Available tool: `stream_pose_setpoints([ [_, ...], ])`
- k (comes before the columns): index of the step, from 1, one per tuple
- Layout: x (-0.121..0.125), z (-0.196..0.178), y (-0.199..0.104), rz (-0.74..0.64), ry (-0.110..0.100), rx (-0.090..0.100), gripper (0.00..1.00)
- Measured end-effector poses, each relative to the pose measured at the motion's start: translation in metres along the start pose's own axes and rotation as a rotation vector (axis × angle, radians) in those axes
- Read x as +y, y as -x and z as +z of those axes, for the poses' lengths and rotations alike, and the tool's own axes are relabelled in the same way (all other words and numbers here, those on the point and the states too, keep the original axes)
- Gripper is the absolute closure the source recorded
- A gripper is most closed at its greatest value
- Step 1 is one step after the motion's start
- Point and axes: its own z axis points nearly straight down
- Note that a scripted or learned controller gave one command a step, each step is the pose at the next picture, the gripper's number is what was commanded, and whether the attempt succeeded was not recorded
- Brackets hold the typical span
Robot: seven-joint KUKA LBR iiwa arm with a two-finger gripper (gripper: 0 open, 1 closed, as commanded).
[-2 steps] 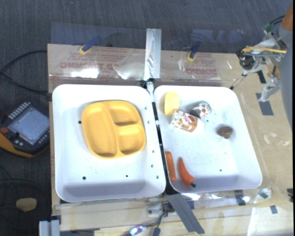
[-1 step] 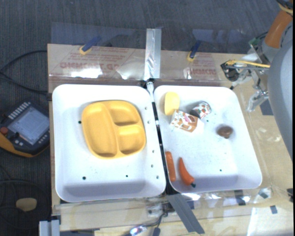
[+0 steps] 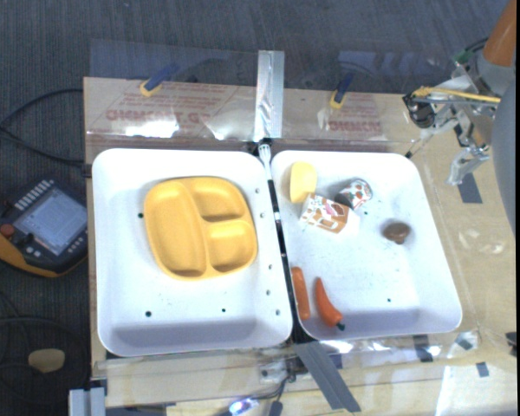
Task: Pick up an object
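A yellow divided tray (image 3: 199, 225) is seen in the left bin (image 3: 121, 319). In the right bin (image 3: 433, 293) are placed two orange carrots (image 3: 327, 302), a yellow block (image 3: 302, 181), a small carton (image 3: 326, 214), a can (image 3: 357, 193) and a brown lump (image 3: 397, 230). At the far right the gripper (image 3: 464, 150) is kept outside the bins; its state cannot be told.

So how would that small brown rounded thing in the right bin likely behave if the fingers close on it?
The brown rounded object looks smooth and curved, so it may slip or roll away from a pinch. It lies alone on the right bin floor, apart from the other items, so a nudge would probably send it sliding. It seems small, likely light.
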Motion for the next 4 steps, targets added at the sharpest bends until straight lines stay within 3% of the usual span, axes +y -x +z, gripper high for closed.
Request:
stream_pose_setpoints([
  [1,0.0,-0.01,-0.003,-0.002,0.002,-0.001,0.0],
  [2,0.0,0.046,-0.003,-0.002,0.0,-0.003,0.0],
  [3,-0.018,0.16,-0.002,-0.011,-0.003,-0.002,0.0],
  [4,-0.018,0.151,-0.002,-0.015,-0.002,-0.005,1.0],
])
